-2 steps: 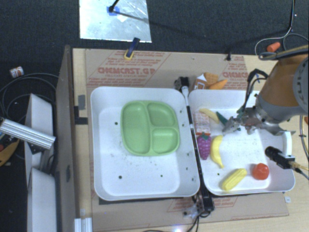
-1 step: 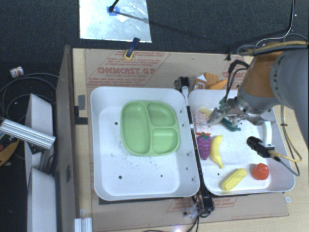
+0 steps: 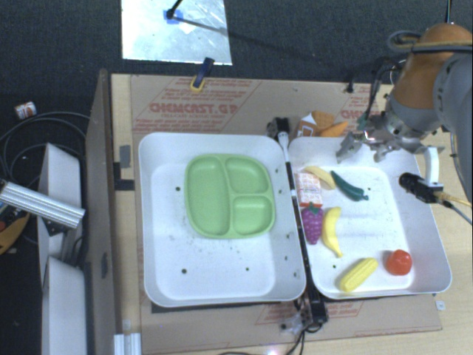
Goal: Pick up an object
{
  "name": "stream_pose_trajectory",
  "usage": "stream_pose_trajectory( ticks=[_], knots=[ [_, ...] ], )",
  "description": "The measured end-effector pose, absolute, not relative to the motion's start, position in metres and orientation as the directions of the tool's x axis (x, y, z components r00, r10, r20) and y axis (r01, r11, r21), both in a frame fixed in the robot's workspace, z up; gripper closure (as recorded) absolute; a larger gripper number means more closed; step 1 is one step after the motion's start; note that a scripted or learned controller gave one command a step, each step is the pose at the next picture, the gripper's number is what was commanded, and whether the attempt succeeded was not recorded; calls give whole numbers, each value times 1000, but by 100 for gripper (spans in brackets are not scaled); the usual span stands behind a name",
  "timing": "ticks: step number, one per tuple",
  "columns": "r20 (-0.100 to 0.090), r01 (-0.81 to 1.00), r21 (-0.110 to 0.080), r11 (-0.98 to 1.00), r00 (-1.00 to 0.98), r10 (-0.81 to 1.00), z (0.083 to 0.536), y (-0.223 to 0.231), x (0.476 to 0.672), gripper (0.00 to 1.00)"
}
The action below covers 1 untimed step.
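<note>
Gripper (image 3: 364, 152) hangs over the far part of the right bin (image 3: 434, 237), near its back wall, on the grey arm (image 3: 436, 95) that comes in from the right. Its two fingers (image 3: 347, 151) stand spread apart, with nothing between them.

The things to pick all lie in the right bin, nearer the camera than the gripper and apart from it. A green pepper (image 3: 349, 186) lies closest, just below the gripper, tilted across the floor. Beside it on the left is a pale yellow piece (image 3: 318, 175), touching a small white pack (image 3: 309, 191) by the wall shared with the other bin. Below the pack sit purple grapes (image 3: 312, 225), and a banana (image 3: 332, 231) lies just beside them on the right. Corn (image 3: 357, 274) lies near the front wall, and a tomato (image 3: 398, 262) rests near it, toward the front right corner.

The left bin (image 3: 222, 276) holds a green plate (image 3: 225, 198) with three compartments, lying flat. An orange thing (image 3: 330, 127) lies outside, on the cardboard (image 3: 192, 103) behind the right bin.
</note>
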<state>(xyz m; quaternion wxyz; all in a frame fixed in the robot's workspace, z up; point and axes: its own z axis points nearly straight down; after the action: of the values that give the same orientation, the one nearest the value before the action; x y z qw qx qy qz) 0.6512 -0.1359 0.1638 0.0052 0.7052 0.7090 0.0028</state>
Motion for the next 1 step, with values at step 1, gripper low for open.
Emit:
stream_pose_trajectory(
  ticks=[1],
  knots=[
    [-1,1000,1,-1,1,1000,141,-167,623,0]
  ],
)
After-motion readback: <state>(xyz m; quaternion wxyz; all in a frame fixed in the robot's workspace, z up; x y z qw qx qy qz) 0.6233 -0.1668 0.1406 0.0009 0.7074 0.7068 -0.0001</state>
